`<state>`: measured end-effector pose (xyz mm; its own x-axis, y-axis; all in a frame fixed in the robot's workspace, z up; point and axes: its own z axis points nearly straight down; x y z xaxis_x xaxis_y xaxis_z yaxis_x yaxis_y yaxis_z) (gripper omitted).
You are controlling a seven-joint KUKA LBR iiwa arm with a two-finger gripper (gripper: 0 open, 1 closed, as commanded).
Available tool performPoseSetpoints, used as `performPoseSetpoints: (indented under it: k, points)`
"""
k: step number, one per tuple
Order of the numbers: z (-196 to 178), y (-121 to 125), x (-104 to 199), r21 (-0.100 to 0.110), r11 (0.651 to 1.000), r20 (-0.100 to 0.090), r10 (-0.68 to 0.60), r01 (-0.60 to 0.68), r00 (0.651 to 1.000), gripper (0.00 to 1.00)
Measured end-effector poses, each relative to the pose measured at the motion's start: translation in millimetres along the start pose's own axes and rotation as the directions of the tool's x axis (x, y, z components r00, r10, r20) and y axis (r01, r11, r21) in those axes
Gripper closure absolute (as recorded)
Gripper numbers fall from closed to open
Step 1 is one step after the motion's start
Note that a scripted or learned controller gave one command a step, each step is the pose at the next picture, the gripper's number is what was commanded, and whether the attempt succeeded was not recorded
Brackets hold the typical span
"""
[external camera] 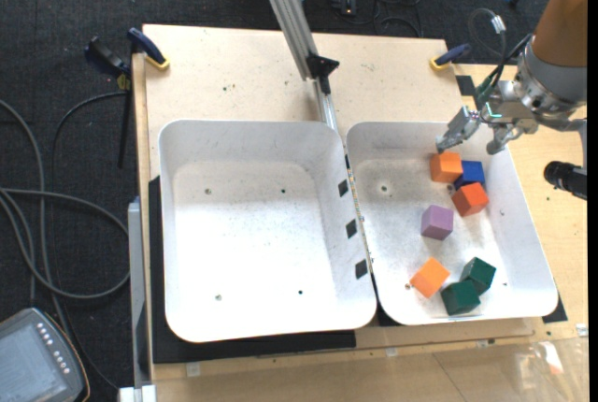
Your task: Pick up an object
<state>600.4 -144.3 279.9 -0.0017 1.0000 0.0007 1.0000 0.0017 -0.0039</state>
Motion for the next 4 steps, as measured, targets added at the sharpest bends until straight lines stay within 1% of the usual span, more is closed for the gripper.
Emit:
performPoseSetpoints:
  k: [1, 2, 3, 4]
  points:
    - [-2, 1, 0, -0.004, 1.000, 0.001, 0.000, 0.000, 1.000, 0.00]
    - [55, 7, -7, 0.001, 1.000, 0.001, 0.002, -0.002, 1.000, 0.00]
    - [114, 15, -10, 0.001, 1.000, 0.001, 0.002, -0.002, 1.000, 0.00]
    - [168, 16, 1, 0.001, 1.000, 0.000, -0.001, 0.001, 1.000, 0.00]
